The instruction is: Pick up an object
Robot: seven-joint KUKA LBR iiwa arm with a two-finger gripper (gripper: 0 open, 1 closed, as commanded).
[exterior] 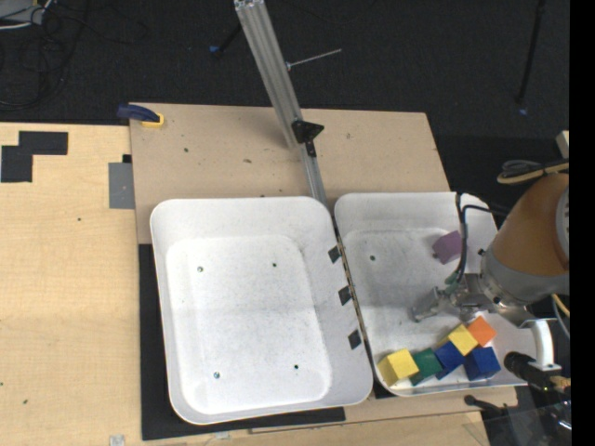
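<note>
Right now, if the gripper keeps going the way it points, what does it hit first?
The gripper points left and down toward the right bin, so probably bare bin floor first. The blocks lie off that line; depth is uncertain.

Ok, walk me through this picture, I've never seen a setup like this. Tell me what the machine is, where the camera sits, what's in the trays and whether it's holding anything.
You are looking down at a slant from one fixed camera above a wooden bench. The grey and orange bulk at the right edge is a robot arm reaching in from that side. At its tip is the claw, two small metal fingers for grasping, hanging low in the right bin. I see nothing between its fingers, so I would not say it holds anything.

Two shallow white bins sit side by side. The left bin shows a bare white floor. In the right one, small blocks are bunched at the near edge: a yellow block, a green block, blue blocks and an orange block. A purple piece lies apart, further back.
</note>
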